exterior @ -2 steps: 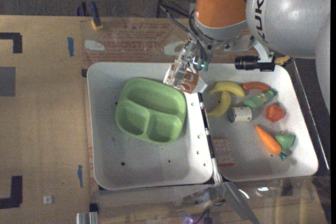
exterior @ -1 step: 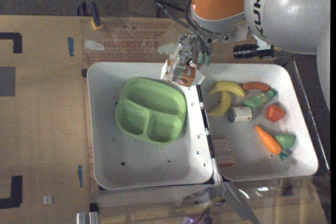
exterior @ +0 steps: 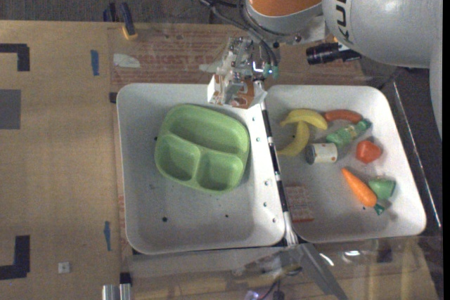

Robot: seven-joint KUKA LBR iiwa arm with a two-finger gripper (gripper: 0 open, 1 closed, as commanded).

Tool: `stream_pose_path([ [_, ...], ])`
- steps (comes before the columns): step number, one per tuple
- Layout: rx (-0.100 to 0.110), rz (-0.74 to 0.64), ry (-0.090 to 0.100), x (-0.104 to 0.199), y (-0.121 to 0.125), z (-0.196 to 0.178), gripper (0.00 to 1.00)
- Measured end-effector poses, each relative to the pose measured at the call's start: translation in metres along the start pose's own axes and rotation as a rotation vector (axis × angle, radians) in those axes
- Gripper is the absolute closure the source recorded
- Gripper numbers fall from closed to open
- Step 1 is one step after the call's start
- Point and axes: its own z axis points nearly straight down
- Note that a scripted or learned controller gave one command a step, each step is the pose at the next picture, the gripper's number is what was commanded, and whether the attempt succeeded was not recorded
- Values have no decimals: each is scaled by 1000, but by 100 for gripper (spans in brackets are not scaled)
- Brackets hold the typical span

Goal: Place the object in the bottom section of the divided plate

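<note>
In the left bin [exterior: 140,221] sits one green plate [exterior: 202,147]; the right bin [exterior: 404,211] holds one banana [exterior: 301,130], one carrot [exterior: 358,187]; gripper [exterior: 238,77] state unclear.

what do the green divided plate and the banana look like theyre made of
Green divided plate: probably moulded plastic, with a matte to soft-sheen finish, uniform colour and rounded compartment ridges. Banana: likely a plastic toy, with smooth, even yellow skin and a slight shine; real fruit cannot be ruled out.

The divided plate [exterior: 202,147] is set in the left bin [exterior: 140,221]; the gripper [exterior: 235,84] is seen at its 1 o'clock.
</note>
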Motion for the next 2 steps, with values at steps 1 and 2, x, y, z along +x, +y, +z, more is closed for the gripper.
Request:
stream_pose_path([
  [1, 2, 113, 5, -6, -39, 3, 100],
  [2, 3, 239, 7, -3, -37, 27, 100],
])
